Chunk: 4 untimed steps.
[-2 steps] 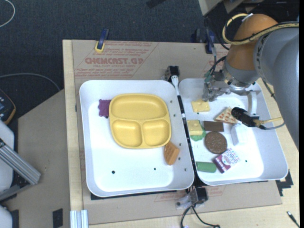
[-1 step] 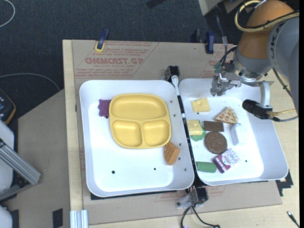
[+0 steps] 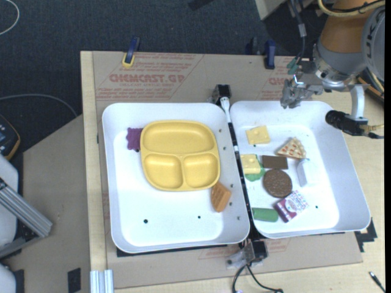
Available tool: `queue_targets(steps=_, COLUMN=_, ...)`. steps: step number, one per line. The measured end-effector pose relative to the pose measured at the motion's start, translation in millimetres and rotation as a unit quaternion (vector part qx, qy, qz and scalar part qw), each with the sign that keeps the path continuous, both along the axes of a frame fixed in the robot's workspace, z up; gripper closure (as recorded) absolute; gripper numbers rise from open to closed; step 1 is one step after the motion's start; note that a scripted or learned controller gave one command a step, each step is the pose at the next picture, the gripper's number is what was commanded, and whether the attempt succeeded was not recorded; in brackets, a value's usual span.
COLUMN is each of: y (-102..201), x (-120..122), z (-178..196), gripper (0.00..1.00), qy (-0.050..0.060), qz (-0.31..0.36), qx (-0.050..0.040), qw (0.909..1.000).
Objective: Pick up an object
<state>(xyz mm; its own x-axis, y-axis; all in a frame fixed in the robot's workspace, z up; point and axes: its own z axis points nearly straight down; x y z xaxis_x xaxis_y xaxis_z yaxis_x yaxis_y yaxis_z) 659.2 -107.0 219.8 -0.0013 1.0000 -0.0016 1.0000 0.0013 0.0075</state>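
My gripper (image 3: pixel 293 97) hangs over the far edge of the right bin (image 3: pixel 342 163), above its back rim, with nothing between its fingers that I can see. In that bin lie a pale yellow cheese square (image 3: pixel 258 135), a pizza slice (image 3: pixel 292 149), a brown chocolate bar (image 3: pixel 274 162), a yellow-green block (image 3: pixel 250 165), a round brown cookie (image 3: pixel 278 183), a grey stick (image 3: pixel 301 173), a green piece (image 3: pixel 265 213) and a maroon and white packet (image 3: pixel 291 205). All of these sit nearer the camera than the gripper.
The left bin (image 3: pixel 122 212) holds a yellow divided tray (image 3: pixel 180 154), a purple item (image 3: pixel 133 138) at its left side and a tan cracker-like piece (image 3: pixel 220 196) by its front right corner. A black clamp (image 3: pixel 222 93) sits between the bins at the back.
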Motion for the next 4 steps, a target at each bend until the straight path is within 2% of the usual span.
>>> queue_targets(steps=1, y=0, x=1, z=6, gripper=1.0, qy=0.002, qz=0.0, qx=0.0002, qw=1.0)
queue_targets(steps=2, y=43, x=-16, z=12, gripper=1.0, qy=0.005, qz=0.001, qx=0.0017, qw=1.0)
queue_targets(steps=3, y=95, x=-24, z=-2, gripper=1.0, qy=0.006, qz=0.002, qx=0.002, qw=1.0)
queue_targets(steps=4, y=124, x=-38, z=16, gripper=1.0, qy=0.005, qz=0.001, qx=0.0017, qw=1.0)
